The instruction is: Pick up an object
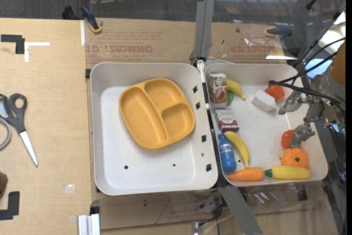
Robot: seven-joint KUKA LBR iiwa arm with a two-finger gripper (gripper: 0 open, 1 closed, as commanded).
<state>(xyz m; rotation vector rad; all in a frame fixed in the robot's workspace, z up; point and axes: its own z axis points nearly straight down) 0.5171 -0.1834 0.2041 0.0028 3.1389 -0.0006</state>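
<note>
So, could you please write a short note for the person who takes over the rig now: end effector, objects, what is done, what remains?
End effector: over the right part of the right bin, fingers apart, nothing between them.
Right bin objects: a carton and a banana at the back, a white block, a small box, a blue bottle, a second banana, a carrot, a corn cob, a small pumpkin.
Left bin: the yellow divided plate.
Done: nothing is picked up yet.
Left: close on one object and lift it; the pumpkin looks nearest.
</note>
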